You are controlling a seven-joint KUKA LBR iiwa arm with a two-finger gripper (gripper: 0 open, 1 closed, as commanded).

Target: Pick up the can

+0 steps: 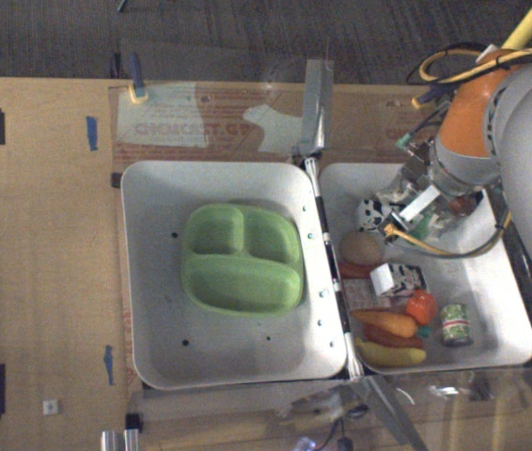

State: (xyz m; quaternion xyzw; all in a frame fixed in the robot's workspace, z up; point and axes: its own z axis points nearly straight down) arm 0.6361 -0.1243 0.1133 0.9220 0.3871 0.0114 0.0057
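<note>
The can (454, 324) is small, with a green and red label and a pale top. It stands upright near the front right corner of the right bin (501, 280). My gripper (399, 200) hangs over the back left part of that bin, well behind and to the left of the can. It is close to a black-and-white object (369, 212). Nothing is seen held in it.
The right bin also holds a brown round item (361, 248), a small printed box (399, 278), a red-orange pepper (420, 306) just left of the can, a carrot (390, 323) and a banana (393, 352). A green divided plate (242, 257) lies in the left bin (153, 327).
</note>
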